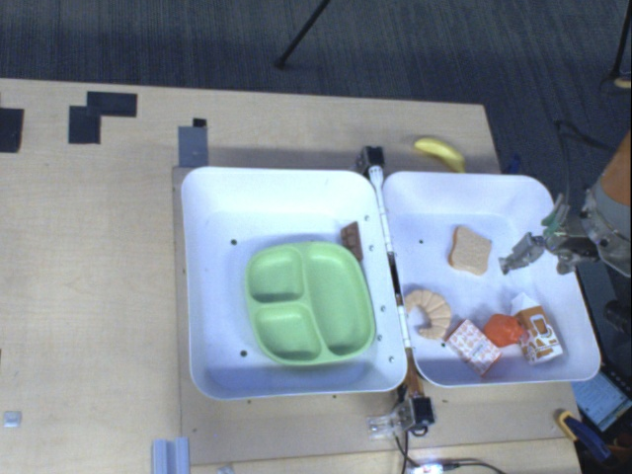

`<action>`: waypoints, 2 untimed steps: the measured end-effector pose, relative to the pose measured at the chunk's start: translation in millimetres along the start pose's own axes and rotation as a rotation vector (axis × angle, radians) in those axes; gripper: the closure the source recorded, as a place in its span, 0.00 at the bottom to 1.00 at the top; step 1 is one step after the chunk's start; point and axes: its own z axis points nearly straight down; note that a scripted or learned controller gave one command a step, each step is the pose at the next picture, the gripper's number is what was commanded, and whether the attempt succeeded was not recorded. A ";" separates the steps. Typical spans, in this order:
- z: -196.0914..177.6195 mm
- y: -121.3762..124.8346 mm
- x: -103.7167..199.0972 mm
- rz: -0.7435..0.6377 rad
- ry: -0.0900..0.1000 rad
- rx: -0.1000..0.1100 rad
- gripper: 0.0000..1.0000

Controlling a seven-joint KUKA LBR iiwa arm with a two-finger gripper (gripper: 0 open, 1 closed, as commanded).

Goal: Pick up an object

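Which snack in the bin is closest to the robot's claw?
The bread slice in the right bin sits nearest the gripper, just to its left. The croissant and the small cartons lie farther toward the front edge.

End effector (533, 248) above right bin (494, 191), near toast (470, 250).

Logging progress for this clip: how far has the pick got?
Nothing looks picked yet. The claw hangs over the right bin, with nothing seen between its fingers. The bread slice, croissant, orange item and two small cartons lie in that bin. The green tray sits in the left bin. Descent, grasp and lift remain.
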 end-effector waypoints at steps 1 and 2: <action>121.4 -18.5 -6.1 0.003 -0.003 -0.005 0.00; 109.7 -16.5 -5.8 0.003 -0.003 -0.011 1.00</action>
